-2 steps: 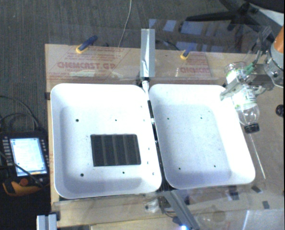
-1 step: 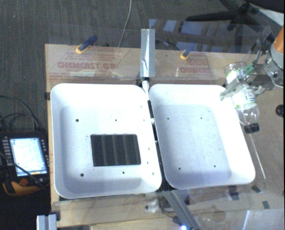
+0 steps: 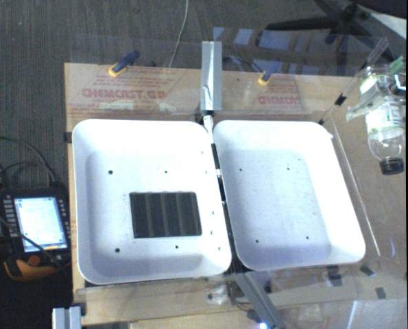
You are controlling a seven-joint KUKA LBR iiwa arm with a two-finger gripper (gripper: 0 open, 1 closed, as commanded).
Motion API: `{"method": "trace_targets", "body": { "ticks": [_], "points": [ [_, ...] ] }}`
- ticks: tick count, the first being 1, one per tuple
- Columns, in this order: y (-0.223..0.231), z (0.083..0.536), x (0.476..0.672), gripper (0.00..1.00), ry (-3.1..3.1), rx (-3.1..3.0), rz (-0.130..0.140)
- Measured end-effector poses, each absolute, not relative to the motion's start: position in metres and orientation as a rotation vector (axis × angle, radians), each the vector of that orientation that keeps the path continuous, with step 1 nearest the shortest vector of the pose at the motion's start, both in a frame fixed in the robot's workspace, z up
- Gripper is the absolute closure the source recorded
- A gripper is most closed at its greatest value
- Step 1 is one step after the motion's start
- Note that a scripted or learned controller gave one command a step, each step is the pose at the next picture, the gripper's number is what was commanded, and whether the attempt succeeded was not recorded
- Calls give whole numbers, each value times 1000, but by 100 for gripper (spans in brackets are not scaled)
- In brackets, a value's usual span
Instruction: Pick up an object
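A dark flat rectangular object point(image 3: 166, 214) lies in the left bin point(image 3: 94, 149) — ribbed, with lengthwise bands running across its top, charcoal against the white floor. It sits toward the bin's near edge, roughly midway between its side walls, square to them. The right bin point(image 3: 327, 184) touches the left one along their shared rim. Both rest on the table point(image 3: 87, 91) — a clear bottle point(image 3: 385, 125) stands by its far right corner.
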State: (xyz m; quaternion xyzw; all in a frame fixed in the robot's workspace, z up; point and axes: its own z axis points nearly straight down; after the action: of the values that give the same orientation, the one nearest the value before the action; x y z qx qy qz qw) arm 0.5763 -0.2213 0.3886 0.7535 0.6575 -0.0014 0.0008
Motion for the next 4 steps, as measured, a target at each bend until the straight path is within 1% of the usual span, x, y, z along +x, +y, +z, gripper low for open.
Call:
{"method": "trace_targets", "body": {
  "ticks": [1,2,4],
  "points": [
    [-158,432,558,0,2302,2134,-2],
    [-196,434,559,0,2060,2370,-4],
    [-210,433,601,0,1747,2612,-5]
  ]
}}
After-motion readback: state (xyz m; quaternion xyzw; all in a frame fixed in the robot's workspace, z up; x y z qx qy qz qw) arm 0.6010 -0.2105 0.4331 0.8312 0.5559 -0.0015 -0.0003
